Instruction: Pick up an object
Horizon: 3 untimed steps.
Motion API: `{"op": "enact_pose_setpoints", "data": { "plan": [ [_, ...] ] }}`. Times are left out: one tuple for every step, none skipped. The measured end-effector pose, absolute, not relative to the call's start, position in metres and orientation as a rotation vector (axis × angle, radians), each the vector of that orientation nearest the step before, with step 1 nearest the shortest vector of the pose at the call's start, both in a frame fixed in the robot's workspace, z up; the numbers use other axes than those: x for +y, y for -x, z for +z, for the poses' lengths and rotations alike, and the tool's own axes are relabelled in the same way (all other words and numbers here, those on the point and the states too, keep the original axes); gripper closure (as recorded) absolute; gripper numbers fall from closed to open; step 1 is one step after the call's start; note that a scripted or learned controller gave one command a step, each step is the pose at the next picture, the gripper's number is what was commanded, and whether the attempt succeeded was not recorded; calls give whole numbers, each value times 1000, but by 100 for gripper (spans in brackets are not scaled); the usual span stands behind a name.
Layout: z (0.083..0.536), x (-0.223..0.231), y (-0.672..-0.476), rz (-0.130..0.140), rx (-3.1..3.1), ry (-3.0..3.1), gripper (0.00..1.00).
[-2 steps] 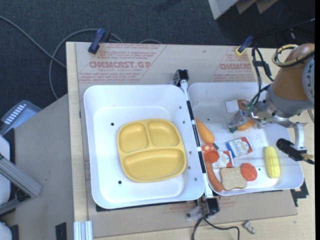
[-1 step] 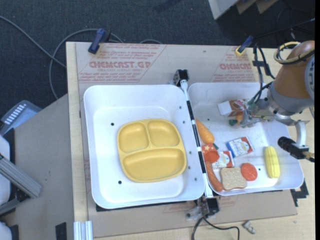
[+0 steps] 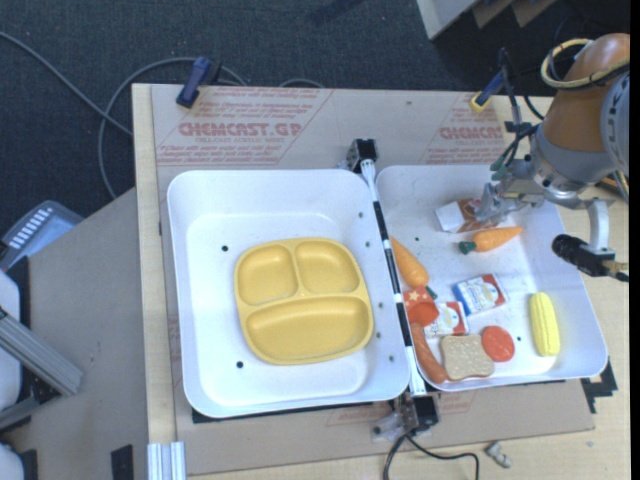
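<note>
My gripper (image 3: 489,208) reaches down into the back of the right bin (image 3: 575,268), directly over a small red and white packet (image 3: 455,214) and just behind an orange carrot (image 3: 496,237). Nothing shows between its tips. Further forward in that bin lie a blue and white carton (image 3: 478,293), a yellow corn cob (image 3: 544,322), a red tomato slice (image 3: 498,343), a slice of toast (image 3: 467,357), an orange piece (image 3: 409,263) by the divider and a sausage (image 3: 428,360) at the front.
The left bin (image 3: 200,298) holds a yellow three-section plate (image 3: 303,299). The arm comes in from the upper right, with cables near its wrist. A black clamp (image 3: 363,152) sits at the back where the bins meet.
</note>
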<state>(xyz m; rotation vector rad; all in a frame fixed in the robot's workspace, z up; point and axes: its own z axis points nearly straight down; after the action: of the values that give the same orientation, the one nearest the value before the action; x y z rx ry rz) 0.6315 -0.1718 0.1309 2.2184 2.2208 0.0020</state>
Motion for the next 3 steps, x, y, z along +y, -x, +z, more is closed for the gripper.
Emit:
{"op": "enact_pose_setpoints", "data": {
  "plan": [
    [130, -172, -631, 0, 2222, -2219, 0],
    [85, -152, -598, 0, 2219, -2221, 0],
    [95, -152, -598, 0, 2218, -2222, 100]
  ]
}}
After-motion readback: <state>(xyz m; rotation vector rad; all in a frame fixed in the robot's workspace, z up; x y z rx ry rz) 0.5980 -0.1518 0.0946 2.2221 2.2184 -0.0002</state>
